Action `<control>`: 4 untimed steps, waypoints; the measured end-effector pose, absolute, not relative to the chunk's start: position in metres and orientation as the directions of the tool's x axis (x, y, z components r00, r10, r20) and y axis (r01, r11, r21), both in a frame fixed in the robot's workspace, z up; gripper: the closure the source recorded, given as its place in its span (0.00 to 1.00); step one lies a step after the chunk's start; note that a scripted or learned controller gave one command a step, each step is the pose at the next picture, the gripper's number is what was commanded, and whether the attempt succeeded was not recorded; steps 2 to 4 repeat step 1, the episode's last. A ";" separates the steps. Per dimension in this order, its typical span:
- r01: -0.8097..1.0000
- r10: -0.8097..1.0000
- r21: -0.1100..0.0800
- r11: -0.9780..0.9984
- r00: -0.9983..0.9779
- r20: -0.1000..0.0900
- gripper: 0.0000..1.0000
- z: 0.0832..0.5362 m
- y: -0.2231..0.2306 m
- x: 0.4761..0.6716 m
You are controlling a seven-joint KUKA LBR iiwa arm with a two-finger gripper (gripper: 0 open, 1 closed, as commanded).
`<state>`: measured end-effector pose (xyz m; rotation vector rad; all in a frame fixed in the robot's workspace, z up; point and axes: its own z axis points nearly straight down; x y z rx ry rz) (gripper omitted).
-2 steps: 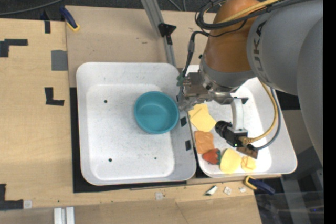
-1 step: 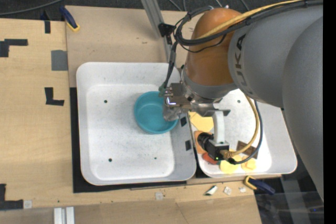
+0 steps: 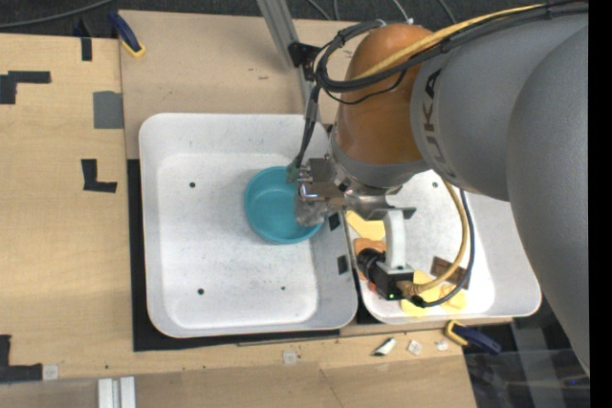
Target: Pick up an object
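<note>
the blue bowl (image 3: 275, 205) sits in the left bin (image 3: 191, 301), toward its right side. the gripper (image 3: 312, 198) is at the bowl's right rim; whether it is apart or together cannot be told. the arm (image 3: 459, 110) hides most of the right bin (image 3: 507, 291).

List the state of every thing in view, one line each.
blue bowl: upright, in the left bin, against its right wall, partly under the arm's wrist.
left bin: flat on the bench, holding the bowl.
right bin: flat on the bench, holding yellow items that are mostly hidden.
gripper: low over the bowl's right rim; grasp cannot be told.
</note>
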<state>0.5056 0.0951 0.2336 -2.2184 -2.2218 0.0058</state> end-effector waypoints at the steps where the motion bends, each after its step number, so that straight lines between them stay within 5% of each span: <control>1: 1.000 1.000 -0.004 0.001 -0.001 0.000 0.00 0.234 0.095 0.506; 4: 1.000 1.000 -0.004 0.001 -0.001 0.000 0.00 0.234 0.095 0.506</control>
